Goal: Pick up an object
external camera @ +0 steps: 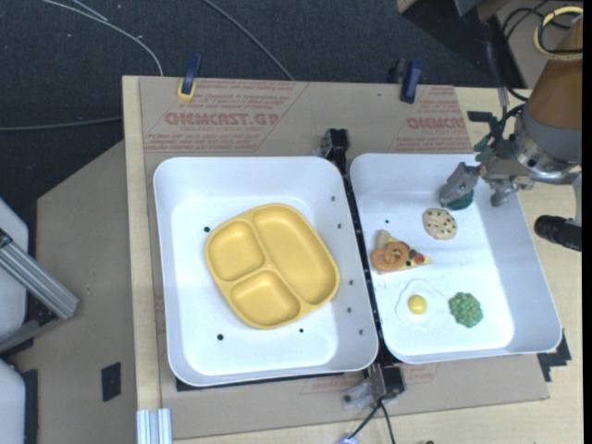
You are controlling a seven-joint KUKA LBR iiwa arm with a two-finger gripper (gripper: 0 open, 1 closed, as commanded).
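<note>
Over the right bin's (527, 285) far end, the gripper (476, 191) hangs with fingers apart and nothing between them; the cookie (439, 223) lies just near-left.

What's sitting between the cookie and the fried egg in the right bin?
In the camera view, the pizza slice lies roughly between the cookie and the fried egg, offset to the left of the line joining them; the rest is bare white bin floor.
</note>
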